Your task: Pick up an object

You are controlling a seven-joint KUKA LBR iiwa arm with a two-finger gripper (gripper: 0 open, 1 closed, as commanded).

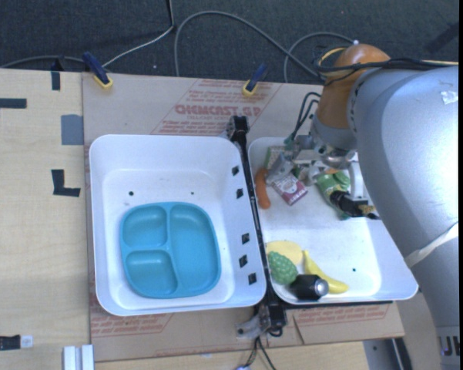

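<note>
I have the hand (296,160) low over the packet (287,185) in the right bin (362,237); its grip I cannot tell, so next I must lift and check

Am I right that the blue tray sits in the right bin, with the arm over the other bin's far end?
Not quite. The camera view shows the blue tray in the left bin. The arm is over the far end of the right bin.

Glossy blue plastic tray (170,249), cardboard bench (208,110)
</note>
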